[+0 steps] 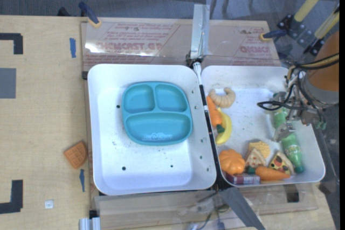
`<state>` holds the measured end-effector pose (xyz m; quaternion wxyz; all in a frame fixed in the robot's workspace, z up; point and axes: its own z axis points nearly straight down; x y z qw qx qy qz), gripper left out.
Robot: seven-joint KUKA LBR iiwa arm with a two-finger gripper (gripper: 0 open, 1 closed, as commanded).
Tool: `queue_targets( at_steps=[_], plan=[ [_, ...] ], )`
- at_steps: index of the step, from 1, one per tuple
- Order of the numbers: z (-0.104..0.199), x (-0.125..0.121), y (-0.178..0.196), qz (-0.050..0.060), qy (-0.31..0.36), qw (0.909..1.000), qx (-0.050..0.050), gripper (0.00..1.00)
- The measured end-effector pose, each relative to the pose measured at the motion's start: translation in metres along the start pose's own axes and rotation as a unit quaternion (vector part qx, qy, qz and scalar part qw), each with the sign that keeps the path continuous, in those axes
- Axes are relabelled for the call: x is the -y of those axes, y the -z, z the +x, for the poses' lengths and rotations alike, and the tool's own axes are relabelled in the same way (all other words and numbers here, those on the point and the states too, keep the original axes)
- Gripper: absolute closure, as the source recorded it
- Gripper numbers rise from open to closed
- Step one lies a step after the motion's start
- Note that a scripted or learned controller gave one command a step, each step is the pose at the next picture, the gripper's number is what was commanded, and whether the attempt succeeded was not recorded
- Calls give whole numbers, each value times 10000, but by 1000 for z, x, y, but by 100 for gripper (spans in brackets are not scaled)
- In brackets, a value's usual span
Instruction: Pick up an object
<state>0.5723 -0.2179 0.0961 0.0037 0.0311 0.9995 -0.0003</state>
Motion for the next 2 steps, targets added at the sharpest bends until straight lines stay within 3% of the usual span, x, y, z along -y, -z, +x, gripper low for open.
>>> queue_targets(
  at_steps=[1, 2],
  plan=[
    [6, -2, -7, -3, -634, 9980, 2, 0],
    [15, -6, -7, 3, -691, 9976, 13, 0]
  ],
)
